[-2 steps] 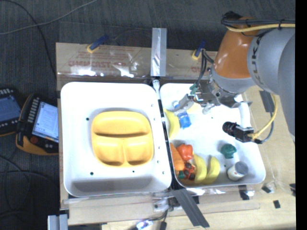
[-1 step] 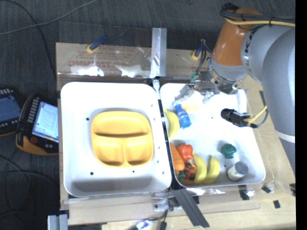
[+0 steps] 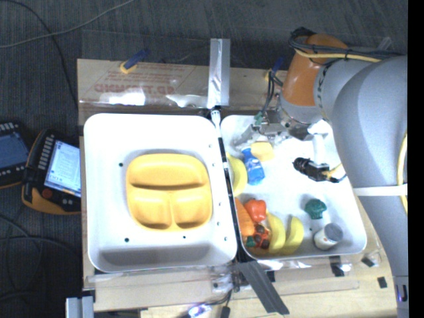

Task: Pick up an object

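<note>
where gripper (image 3: 265,128) hovers, blue bottle (image 3: 252,167) beneath

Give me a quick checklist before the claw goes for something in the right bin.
1. Claw over the right bin: ok, at its far left corner.
2. Target beneath it: ok, blue bottle and a pale yellow block lie close by.
3. Claw holding anything: cannot tell.
4. Crowding: not ok, bananas and an orange toy are heaped together.
5. Left bin: ok, the yellow divided tray sits inside it.
</note>
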Tool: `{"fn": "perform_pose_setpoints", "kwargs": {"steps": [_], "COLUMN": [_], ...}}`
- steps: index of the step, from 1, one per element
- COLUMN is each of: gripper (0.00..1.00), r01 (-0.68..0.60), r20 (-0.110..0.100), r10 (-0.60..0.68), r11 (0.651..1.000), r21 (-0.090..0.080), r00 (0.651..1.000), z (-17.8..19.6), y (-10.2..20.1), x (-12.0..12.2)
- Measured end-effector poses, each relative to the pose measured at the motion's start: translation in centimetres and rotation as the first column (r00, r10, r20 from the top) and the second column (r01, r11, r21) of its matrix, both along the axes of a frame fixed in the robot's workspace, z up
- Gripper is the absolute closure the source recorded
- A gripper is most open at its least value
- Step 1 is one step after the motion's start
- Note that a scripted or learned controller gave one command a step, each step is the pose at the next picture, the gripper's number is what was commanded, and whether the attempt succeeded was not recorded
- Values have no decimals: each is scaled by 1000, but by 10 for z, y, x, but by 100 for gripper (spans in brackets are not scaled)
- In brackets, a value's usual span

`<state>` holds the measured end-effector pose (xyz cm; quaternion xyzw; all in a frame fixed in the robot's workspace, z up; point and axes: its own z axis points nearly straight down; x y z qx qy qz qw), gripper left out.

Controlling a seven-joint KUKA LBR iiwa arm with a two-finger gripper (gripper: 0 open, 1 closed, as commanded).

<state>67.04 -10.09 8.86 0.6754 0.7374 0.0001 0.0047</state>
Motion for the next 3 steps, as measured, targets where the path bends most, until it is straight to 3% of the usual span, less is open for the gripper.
{"fn": "perform_pose_setpoints", "kwargs": {"steps": [1, 2, 3], "gripper": [0, 100, 100], "r01": [12, 10, 240], "r20": [0, 0, -10], "r10": [-12, -10, -240], "r11": [1000, 1000, 971], "r21": [1, 0, 5], "r00": [1000, 1000, 971], "z": [1, 10, 94], "y": [-3, -3, 30], "x": [-28, -28, -78]}}
